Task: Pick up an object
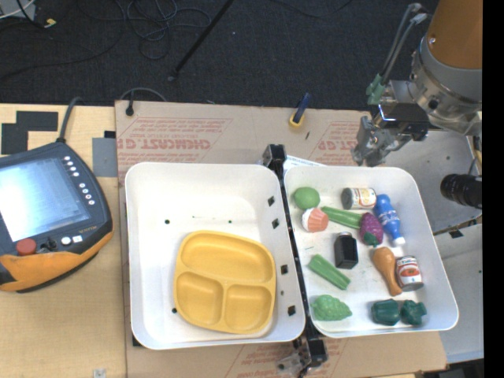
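My gripper (370, 150) hung above the right bin's (441, 290) far rim, and I couldn't tell its state. Nearest me lay a green toy (329, 308); farther back, a can (359, 198) near that rim.

Place: a robot lab or test cell, not a home.
Arm: an industrial arm (453, 50), grey with an orange band, reaches in from the right.
Pendant: a teach pendant (49, 211) with a screen, a button row and a red knob lies on the bench at the left.
Bench: two white bins (153, 187) sit on a printed cardboard sheet (201, 136), held together by black clips (273, 157).
Floor: loose cables (150, 10) and a stand leg cross dark carpet behind the bench.
Props: toy food (358, 246) and a yellow tray (224, 282) fill the bins, like test objects.
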Tool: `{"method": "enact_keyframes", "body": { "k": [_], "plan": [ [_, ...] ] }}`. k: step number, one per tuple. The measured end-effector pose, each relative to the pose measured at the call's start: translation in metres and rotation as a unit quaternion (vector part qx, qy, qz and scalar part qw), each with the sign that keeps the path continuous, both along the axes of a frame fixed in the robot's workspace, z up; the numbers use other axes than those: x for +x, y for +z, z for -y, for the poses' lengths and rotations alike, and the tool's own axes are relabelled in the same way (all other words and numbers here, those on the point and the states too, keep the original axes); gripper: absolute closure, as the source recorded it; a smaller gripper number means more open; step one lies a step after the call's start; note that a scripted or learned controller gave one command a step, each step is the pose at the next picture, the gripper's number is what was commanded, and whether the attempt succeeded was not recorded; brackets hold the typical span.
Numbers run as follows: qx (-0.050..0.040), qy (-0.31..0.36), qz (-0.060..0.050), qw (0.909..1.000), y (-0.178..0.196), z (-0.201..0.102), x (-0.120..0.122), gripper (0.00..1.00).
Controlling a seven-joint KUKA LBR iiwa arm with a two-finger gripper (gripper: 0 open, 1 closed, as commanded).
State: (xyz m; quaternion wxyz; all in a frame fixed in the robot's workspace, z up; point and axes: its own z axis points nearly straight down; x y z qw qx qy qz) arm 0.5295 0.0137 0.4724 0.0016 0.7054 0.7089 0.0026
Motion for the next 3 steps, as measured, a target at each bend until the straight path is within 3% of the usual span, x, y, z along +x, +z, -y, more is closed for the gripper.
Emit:
{"method": "enact_keyframes", "body": {
  "k": [1,2,3],
  "plan": [
    [-0.0010,-0.002,-0.010,0.9999,-0.104,-0.017,-0.018,1.00],
    [-0.0002,-0.002,-0.003,1.0000,-0.062,-0.021,-0.055,1.00],
    [-0.0005,-0.002,-0.002,1.0000,-0.030,-0.045,-0.053,1.00]
  ]
}}
